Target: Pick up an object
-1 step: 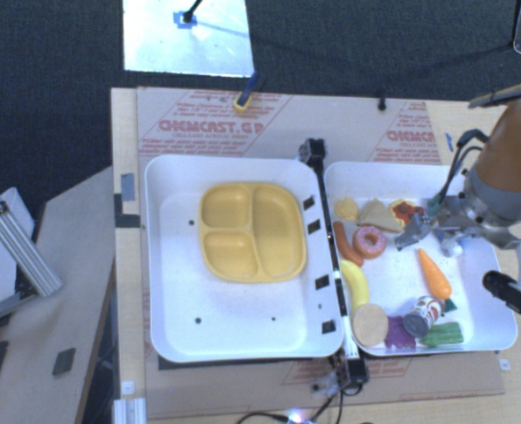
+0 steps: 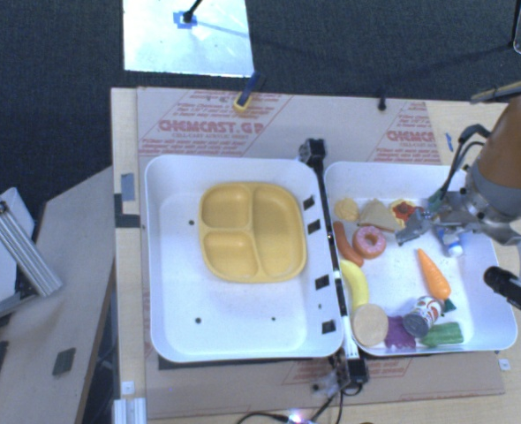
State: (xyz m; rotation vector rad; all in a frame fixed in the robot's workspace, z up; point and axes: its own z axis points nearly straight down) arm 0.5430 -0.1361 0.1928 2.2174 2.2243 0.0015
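My gripper (image 2: 417,226) hangs over the right bin (image 2: 499,312), near its back middle, on the arm that reaches in from the right. It sits just right of a pink donut (image 2: 369,241) and above an orange carrot (image 2: 434,274). Close behind it lie a tan wedge (image 2: 380,214) and a red and yellow piece (image 2: 404,208). Nothing shows as held.
The right bin also holds a banana (image 2: 355,283), an orange sausage (image 2: 346,244), a round tan cookie (image 2: 370,325), a purple piece (image 2: 400,336), a small can (image 2: 422,312) and a green piece (image 2: 444,333). A yellow divided plate (image 2: 252,232) lies in the left bin (image 2: 177,325).
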